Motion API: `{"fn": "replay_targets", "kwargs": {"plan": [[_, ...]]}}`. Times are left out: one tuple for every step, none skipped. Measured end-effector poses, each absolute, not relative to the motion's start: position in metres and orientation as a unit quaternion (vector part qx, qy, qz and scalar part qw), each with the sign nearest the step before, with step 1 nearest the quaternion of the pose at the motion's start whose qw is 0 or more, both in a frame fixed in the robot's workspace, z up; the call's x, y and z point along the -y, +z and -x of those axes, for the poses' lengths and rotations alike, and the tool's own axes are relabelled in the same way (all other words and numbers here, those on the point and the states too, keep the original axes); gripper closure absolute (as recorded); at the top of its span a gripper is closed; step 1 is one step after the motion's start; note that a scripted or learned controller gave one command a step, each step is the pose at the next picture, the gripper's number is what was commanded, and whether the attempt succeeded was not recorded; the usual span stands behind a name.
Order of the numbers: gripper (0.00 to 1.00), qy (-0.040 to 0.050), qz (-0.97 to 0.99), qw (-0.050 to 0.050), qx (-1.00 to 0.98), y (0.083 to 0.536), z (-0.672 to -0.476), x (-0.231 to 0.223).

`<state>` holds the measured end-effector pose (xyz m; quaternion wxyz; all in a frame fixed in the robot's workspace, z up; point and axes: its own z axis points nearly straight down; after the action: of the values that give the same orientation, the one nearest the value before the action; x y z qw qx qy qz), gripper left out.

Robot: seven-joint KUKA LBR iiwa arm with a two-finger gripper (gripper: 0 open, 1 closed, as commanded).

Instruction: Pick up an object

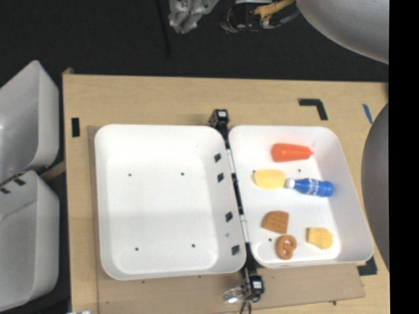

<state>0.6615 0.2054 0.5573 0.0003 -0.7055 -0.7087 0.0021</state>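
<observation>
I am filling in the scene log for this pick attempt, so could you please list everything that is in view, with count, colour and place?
Shallow plastic bin: 2, white, side by side on the bench; left one, right one.
Carrot-shaped toy: 1, orange-red, far end of right bin.
Lemon-shaped toy: 1, yellow, middle of right bin, left of the bottle.
Small bottle: 1, blue with white cap, middle of right bin.
Waffle-like piece: 1, brown, near half of right bin.
Pretzel-shaped toy: 1, orange-brown, near edge of right bin.
Cheese-like wedge: 1, yellow-orange, near right of right bin.
Wooden bench board: 1, tan, under both bins.
Robot arm: 1, grey, top right.
</observation>
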Motion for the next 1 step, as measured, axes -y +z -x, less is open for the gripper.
{"fn": "replay_targets", "kwargs": {"plan": [[0.0, 0.0026, 0.706, 0.0, 0.709, 0.5569, -0.6614, -0.2053]]}}
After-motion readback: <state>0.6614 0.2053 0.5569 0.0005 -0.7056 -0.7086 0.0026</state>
